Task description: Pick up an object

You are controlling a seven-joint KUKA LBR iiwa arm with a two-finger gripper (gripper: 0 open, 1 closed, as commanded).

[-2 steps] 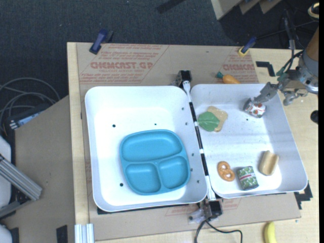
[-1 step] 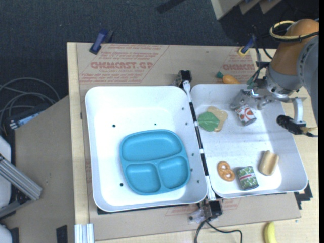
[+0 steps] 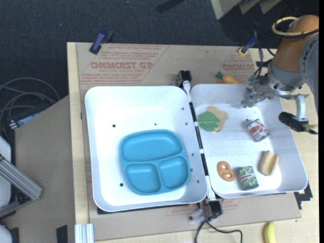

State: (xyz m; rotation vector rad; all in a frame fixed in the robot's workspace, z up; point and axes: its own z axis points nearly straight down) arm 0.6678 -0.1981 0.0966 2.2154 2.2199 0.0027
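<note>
The right bin (image 3: 288,151) holds a green round piece on a beige slice (image 3: 209,120), a small red and white can (image 3: 257,129), a pretzel (image 3: 225,170), a green packet (image 3: 246,177) and a tan bread roll (image 3: 268,162). My gripper (image 3: 251,96) hangs low over the bin's far edge, up and slightly left of the red and white can and apart from it. The grey arm with its orange band (image 3: 296,44) reaches in from the upper right. Nothing shows in the gripper.
The left bin (image 3: 101,115) holds a blue divided tray (image 3: 154,161). An orange carrot-like piece (image 3: 229,78) lies on the board behind the right bin. Blue clamps (image 3: 101,40) sit at the board's far edge. A yellow item (image 3: 269,233) lies at the bottom right.
</note>
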